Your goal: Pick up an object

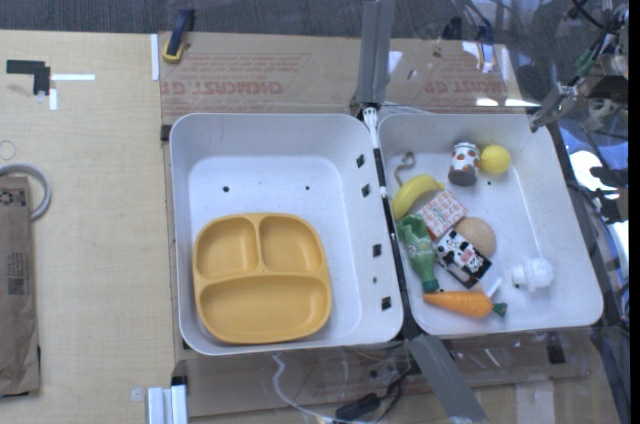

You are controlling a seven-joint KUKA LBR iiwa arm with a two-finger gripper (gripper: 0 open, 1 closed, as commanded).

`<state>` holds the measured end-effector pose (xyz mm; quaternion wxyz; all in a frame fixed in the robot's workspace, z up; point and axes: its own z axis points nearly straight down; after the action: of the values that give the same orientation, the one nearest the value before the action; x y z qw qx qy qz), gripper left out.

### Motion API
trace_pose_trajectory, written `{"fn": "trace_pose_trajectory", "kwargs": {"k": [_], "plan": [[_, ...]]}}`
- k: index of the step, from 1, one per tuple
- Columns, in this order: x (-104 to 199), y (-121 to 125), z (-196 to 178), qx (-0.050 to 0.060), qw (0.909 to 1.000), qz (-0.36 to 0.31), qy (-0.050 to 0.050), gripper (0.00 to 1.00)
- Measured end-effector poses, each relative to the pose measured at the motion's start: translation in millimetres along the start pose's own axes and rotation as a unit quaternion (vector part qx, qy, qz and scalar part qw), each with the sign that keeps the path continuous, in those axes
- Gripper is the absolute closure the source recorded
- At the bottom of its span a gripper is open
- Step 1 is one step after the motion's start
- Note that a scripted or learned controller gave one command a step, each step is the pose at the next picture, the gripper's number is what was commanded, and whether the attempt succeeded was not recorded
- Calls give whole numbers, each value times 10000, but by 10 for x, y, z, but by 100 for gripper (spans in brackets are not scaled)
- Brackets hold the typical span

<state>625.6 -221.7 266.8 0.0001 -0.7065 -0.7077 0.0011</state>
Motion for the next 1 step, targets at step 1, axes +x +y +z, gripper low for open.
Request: {"fn": "trace_pose_trajectory", "kwargs": {"k": [1], "plan": [[623,-737,-225,3,9991,413,1,0]]}}
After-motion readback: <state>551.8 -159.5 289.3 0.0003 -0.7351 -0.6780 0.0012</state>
